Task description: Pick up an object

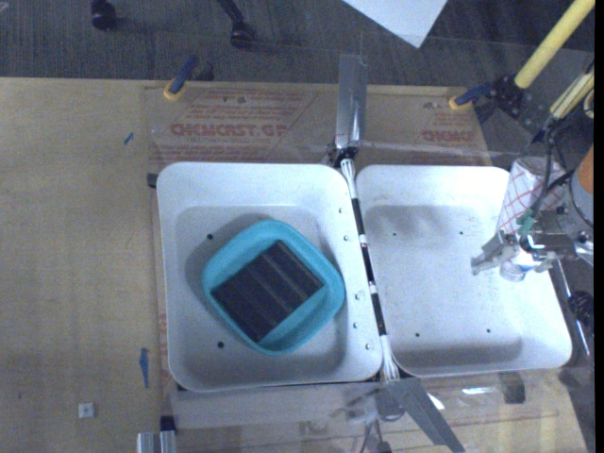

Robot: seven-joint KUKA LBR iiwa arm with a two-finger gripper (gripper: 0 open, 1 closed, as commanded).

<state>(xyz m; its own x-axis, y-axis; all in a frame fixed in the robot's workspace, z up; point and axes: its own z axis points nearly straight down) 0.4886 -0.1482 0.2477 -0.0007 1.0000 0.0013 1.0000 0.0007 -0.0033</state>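
The jaws on the gripper (pixel 497 258) look empty; I cannot tell their gap. Far from the blue dish (pixel 274 285), a grab might miss.

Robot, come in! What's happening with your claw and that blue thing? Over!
Gripper over right bin, near its right edge, nothing seen in it. Blue dish with dark ridged block sits in left bin, untouched. Divider between bins; path otherwise open.

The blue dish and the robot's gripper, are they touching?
Apart. The camera view shows the blue dish lying in the left bin, while the gripper sits over the right bin, with the divider between them.
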